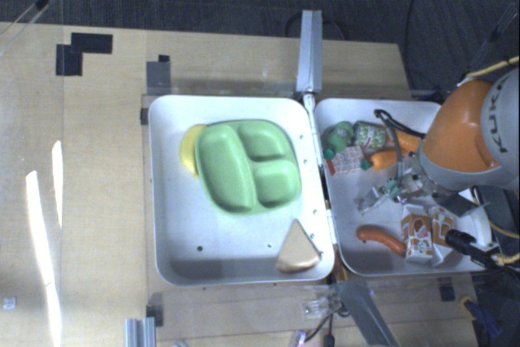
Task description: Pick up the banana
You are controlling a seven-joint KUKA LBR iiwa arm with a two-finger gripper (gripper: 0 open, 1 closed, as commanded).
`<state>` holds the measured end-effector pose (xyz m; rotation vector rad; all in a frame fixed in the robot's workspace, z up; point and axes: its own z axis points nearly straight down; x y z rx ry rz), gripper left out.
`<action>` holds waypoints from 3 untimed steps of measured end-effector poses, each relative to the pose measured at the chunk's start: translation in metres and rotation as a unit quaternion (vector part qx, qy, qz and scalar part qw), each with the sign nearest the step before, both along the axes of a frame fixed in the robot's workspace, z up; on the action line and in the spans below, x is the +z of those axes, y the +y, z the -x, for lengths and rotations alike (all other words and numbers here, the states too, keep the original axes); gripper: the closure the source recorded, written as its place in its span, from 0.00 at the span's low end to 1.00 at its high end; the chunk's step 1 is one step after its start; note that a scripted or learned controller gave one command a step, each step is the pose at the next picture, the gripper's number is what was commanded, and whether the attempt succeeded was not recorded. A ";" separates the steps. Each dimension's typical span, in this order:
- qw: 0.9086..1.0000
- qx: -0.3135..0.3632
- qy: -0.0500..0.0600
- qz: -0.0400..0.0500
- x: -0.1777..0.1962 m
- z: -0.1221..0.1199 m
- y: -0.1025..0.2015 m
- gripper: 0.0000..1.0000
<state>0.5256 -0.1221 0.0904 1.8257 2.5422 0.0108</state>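
While the gripper [396, 189] is lowered into the right bin [351, 252], its jaw state cannot be told. The banana [189, 149], seemingly tucked under the green divided tray [246, 165], is seen at that tray's nine o'clock edge in the left bin [166, 248].

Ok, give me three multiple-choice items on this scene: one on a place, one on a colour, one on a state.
1. Where does the banana lie?
A. left bin, partly under the green tray
B. right bin, beside the sausage
C. on the bench outside the bins

2. What colour is the divided tray?
A. white
B. green
C. orange

3. Which bin is the gripper over?
A. the left bin
B. neither bin
C. the right bin

Answers: 1 A, a yellow edge peeks out at the tray's left side in the left bin. 2 B, it is plainly light green. 3 C, it hangs over the clutter in the right bin.
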 end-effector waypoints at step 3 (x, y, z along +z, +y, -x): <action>1.000 -0.002 -0.003 0.001 0.000 0.033 -0.002 1.00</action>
